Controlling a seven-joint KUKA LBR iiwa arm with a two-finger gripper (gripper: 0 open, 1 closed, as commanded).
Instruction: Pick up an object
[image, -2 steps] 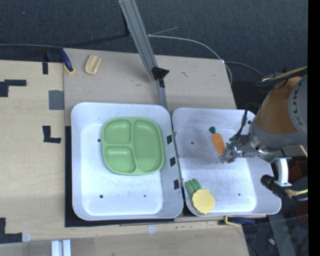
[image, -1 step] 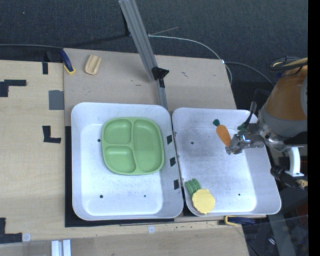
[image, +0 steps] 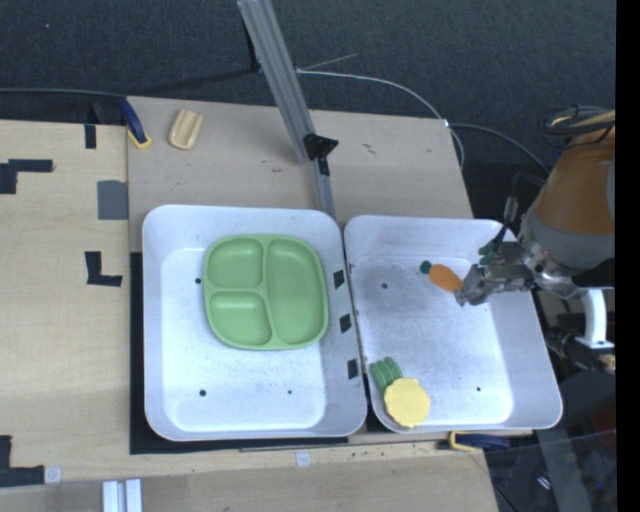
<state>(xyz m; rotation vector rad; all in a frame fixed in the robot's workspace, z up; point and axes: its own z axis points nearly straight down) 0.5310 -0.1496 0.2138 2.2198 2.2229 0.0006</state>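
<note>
While gripper (image: 472, 290) sits low at toy carrot (image: 442, 277) in right bin (image: 520, 400), grasp step underway; finger state unclear, maybe touching; next needs firm closure, lift

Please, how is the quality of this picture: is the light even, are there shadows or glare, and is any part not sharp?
Camera view: the light is soft and even, with no strong glare on the white bins; the green plate casts only a faint shadow; the end effector beside the carrot looks slightly blurred, so its fingers are hard to read; the dark floor at the top loses detail.
</note>
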